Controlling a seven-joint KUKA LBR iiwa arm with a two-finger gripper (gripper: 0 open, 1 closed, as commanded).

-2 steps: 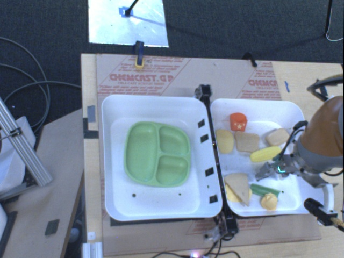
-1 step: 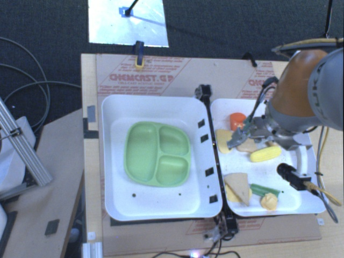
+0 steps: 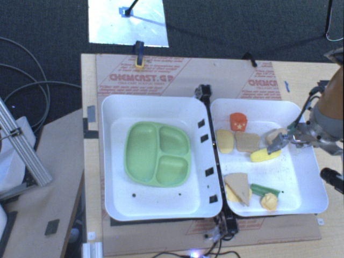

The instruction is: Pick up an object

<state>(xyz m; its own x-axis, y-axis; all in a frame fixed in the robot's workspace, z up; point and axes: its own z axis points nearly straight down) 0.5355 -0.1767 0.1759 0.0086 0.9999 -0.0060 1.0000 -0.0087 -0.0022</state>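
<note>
Cardboard-topped bench carried two white bins, with the gripper low over the right bin.

Inside the right bin, the gripper sat directly above the yellow banana-shaped piece, which lay beside the tan bread slice and below the red block. Jaw spacing could not be determined. The left bin held a green divided plate.

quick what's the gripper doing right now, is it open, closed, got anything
Gripper: down in the right bin, right above the yellow banana-shaped piece; whether it is open, closed or holding anything cannot be told.
</note>
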